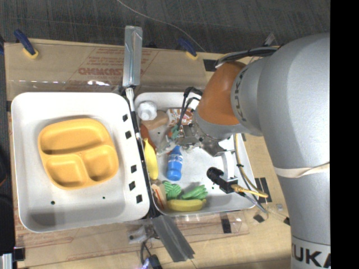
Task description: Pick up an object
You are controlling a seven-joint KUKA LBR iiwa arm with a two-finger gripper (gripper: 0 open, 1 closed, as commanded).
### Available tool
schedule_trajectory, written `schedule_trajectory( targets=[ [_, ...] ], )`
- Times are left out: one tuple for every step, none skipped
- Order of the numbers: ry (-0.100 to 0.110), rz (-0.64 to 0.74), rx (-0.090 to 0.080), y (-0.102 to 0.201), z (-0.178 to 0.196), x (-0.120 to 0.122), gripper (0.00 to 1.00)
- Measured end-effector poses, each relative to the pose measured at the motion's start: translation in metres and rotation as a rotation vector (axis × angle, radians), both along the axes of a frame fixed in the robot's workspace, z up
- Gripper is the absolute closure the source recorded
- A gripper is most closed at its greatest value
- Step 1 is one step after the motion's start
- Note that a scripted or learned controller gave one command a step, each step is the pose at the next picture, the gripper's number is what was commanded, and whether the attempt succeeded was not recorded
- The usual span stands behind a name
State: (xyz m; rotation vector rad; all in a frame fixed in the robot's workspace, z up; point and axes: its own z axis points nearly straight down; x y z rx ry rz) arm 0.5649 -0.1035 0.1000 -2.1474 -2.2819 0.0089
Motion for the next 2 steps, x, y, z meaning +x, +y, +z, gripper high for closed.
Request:
schedule_trajectory(
  targets=[
    [0.001, 0.005, 0.0, 0.0, 0.009, 0.0, 1.0],
    [-0.016, -0.005, 0.002, 0.078, 0.096, 0.072, 1.0]
  ],
)
